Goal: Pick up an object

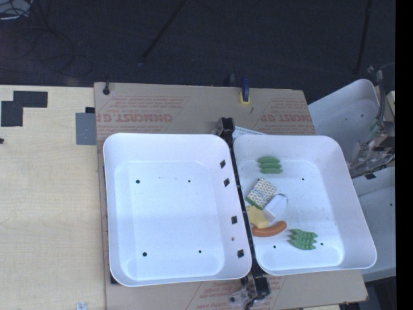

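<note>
Right bin [348, 192]: holds all pickable stock, so any grasp must land here. Contents: green pea pod [270, 165] near the far wall, lying apart and easily approached; checkered packet [262, 192], small white cup [276, 206], yellow piece [257, 217] and orange sausage [269, 229] clustered touching one another beside the divider, a crowded target; second green pod [302, 239] near the front wall, standing clear.

Left bin [122, 192]: bare white floor.

Gripper: whether open or closed cannot be told.

Tabletop [45, 205]: light wood, carrying the cardboard sheet [168, 112] under both bins.

One fixed camera looks down at a slant — from fairly high, it seems — on both bins [352, 192].
</note>
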Available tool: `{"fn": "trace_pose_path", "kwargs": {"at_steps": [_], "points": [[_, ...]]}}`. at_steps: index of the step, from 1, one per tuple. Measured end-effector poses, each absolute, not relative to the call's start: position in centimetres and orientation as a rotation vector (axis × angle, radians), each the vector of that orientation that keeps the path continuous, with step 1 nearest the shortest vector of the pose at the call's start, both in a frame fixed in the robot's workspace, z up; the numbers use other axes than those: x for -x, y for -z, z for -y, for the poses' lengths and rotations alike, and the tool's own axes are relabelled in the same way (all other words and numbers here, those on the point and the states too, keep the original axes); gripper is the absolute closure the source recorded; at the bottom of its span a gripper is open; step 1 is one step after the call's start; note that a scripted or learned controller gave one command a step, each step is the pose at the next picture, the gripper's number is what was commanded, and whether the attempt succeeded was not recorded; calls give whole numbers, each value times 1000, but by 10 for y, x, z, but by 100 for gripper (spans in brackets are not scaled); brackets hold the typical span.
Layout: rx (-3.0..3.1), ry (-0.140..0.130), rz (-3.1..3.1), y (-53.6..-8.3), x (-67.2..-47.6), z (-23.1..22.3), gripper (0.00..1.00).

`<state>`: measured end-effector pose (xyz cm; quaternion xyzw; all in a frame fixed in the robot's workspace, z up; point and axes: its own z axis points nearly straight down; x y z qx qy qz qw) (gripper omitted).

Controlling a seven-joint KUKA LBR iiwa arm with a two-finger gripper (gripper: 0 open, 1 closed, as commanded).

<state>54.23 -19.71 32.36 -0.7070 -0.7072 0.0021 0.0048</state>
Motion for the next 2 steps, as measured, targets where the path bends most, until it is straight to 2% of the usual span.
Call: {"fn": "trace_pose_path", "kwargs": {"at_steps": [1, 2], "points": [[2214, 3, 2230, -351, -582, 119, 100], [2218, -2, 2223, -426, -549, 42, 100]]}}
